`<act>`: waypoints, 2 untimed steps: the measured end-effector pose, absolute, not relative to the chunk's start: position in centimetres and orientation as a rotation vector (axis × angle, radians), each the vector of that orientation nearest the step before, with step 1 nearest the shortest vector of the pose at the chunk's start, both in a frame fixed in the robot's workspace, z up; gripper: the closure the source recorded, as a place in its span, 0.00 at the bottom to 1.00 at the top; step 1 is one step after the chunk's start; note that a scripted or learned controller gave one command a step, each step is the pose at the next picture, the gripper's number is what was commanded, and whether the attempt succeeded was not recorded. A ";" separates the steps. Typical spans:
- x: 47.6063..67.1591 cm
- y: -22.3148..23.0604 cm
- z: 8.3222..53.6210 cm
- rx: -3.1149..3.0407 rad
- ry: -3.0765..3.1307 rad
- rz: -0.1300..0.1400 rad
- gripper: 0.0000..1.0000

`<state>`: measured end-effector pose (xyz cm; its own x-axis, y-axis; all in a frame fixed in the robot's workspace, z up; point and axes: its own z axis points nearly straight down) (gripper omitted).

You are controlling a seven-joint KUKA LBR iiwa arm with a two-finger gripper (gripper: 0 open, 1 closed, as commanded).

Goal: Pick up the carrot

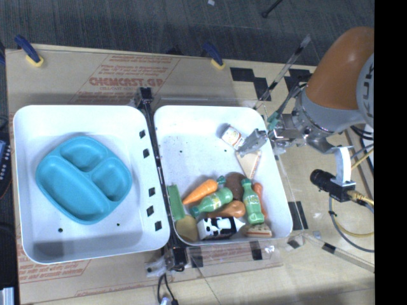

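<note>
The carrot (200,190) is orange with a green top. It lies slanted in the right bin (191,126), at the left side of a heap of toy food near the bin's front. My gripper (250,143) hangs over the bin's right side, up and to the right of the carrot and apart from it. Nothing is seen held in it. A beige wedge (250,165) lies just below the gripper.
Around the carrot lie two green bottles (214,201) (253,208), a brown piece (234,183), an orange piece (234,208) and a black-and-white cow (219,226). A small white item (230,134) sits near the gripper. The left bin (38,234) holds a blue divided plate (84,178).
</note>
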<state>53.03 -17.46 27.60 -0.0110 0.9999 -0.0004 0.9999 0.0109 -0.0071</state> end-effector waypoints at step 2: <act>49.3 -9.4 9.1 -2.167 -2.267 0.005 0.00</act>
